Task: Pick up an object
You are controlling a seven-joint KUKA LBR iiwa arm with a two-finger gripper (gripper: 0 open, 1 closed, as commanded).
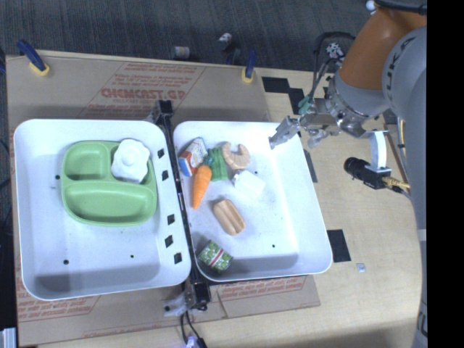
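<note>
The gripper [284, 134] is hanging over the right bin [308, 216] at its 1 o'clock corner, and I cannot tell how it is set. A carrot [201, 185] is lying at 10 o'clock, near a blurry carton [190, 156]. The arm [384, 56] is getting cut off at 3 o'clock.

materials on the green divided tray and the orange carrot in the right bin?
Green divided tray: likely moulded plastic, smooth and semi-gloss, judging by its uniform colour, rounded compartment walls and soft highlights. Orange carrot: looks like a plastic toy, with flat saturated colour and a slight sheen; rubber or foam cannot be excluded.
</note>
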